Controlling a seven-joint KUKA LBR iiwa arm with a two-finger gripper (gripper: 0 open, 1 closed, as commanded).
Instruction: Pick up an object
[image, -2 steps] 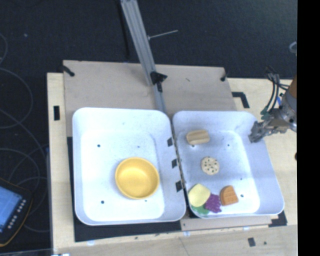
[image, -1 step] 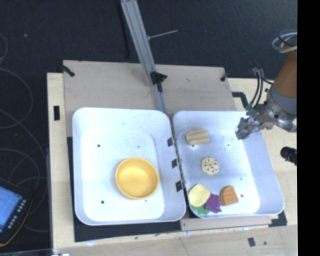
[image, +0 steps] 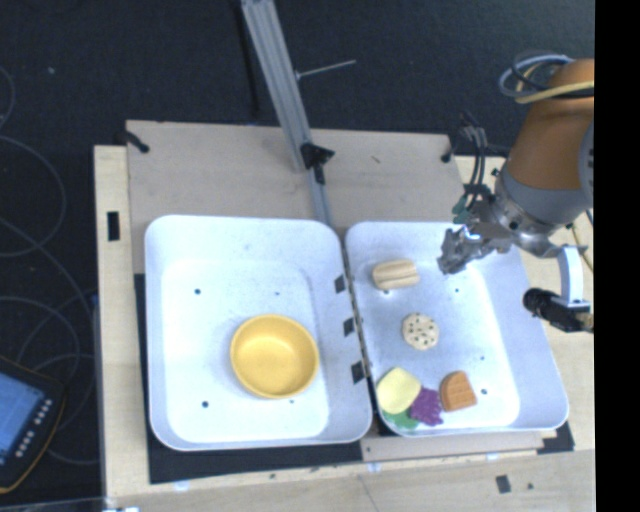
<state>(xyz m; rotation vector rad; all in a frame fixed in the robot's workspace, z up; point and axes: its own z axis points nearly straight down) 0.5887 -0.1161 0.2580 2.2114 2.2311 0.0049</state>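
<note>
bread roll (image: 395, 274) lies near the top left of the right bin (image: 520, 390), just left of the gripper (image: 452, 258), whose opening cannot be told. cookie (image: 420, 331) sits mid-bin. yellow bowl (image: 273, 355) rests in the left bin (image: 190, 260).

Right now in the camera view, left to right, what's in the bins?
yellow bowl → hot-dog bun → cookie → claw. The cluster at the right bin's near edge overlaps in x, so I left it out.
</note>
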